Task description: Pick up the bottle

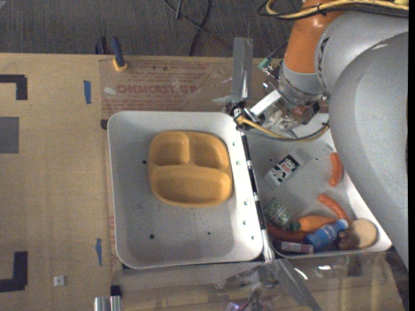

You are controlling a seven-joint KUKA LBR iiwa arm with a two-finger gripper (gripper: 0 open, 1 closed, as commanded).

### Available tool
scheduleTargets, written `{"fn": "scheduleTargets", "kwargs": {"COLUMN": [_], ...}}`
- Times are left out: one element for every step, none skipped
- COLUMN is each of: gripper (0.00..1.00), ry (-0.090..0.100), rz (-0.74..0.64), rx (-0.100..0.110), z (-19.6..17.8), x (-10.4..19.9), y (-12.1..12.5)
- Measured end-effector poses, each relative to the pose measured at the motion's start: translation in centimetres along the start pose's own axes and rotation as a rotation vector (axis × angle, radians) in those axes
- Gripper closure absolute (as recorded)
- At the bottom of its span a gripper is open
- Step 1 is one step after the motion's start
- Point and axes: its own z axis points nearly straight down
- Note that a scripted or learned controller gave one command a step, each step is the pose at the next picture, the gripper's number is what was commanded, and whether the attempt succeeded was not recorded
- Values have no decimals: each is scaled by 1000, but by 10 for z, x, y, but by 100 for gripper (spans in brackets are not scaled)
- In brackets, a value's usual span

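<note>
Two shallow white bins are set side by side on the bench [52, 173]. The pincer [280, 112] is seen at the upper edge of the right bin [305, 154], among yellow cables; whether it is open or closed cannot be told, and nothing is visibly held. The bottle [326, 234] is found well apart from the pincer, at the bin's near end, lying on its side: blue, smooth plastic, with a pale label. It is crowded by an orange carrot-shaped piece [316, 222], a round tan bun-like item [365, 232] and a small green object [279, 211]. A black-and-white card [285, 168] lies nearer the pincer. In the left bin [130, 238] a yellow sectioned tray [190, 168] is seen.
</note>
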Motion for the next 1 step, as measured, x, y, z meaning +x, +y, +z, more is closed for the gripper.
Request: {"fn": "scheduleTargets", "kwargs": {"gripper": [100], "ry": [3], "rz": [-36], "rx": [-4], "z": [-116], "x": [-81], "y": [60]}}
